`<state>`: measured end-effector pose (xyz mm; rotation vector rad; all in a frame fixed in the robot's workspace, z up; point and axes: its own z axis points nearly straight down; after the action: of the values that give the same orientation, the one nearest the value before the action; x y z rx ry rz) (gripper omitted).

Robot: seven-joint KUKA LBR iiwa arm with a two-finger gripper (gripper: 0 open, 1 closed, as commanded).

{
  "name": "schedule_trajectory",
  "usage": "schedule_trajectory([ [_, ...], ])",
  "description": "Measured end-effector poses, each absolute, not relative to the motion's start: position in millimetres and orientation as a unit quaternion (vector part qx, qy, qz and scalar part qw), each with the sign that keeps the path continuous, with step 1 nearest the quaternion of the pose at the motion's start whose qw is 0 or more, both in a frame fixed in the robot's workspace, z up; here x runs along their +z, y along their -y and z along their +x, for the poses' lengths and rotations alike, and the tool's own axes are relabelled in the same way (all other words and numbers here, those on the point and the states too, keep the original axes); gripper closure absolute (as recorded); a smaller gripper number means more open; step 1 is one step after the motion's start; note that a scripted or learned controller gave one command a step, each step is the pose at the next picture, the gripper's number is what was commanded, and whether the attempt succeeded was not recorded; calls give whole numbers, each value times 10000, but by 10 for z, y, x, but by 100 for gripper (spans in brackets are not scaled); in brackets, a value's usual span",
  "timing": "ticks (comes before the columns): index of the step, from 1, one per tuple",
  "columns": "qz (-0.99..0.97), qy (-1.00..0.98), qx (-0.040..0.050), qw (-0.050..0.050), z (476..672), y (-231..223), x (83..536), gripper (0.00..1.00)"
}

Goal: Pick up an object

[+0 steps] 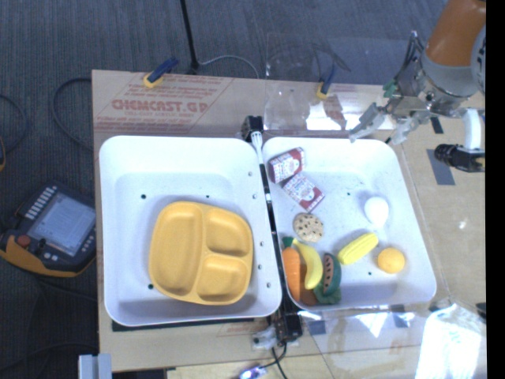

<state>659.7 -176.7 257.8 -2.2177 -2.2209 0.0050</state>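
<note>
The claw (380, 125) hung spread wide and held nothing, above the far right corner of the right bin (410, 204). Well apart, nearer in that bin, lay a white egg (377, 209), a corn cob (357, 248) and an orange (390, 260).

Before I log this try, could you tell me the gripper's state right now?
Gripper: open, holding nothing, above the far right corner of the right bin.

Dark grey carpet floor (95, 22), black cables trailing left of the brown bench (181, 105), handheld control pendant (51, 227) beside it
</note>
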Motion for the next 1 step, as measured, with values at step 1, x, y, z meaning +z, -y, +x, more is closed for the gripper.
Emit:
schedule_trajectory([
  [1,-6416,7670,6,2,6593,1201,1053,0],
])
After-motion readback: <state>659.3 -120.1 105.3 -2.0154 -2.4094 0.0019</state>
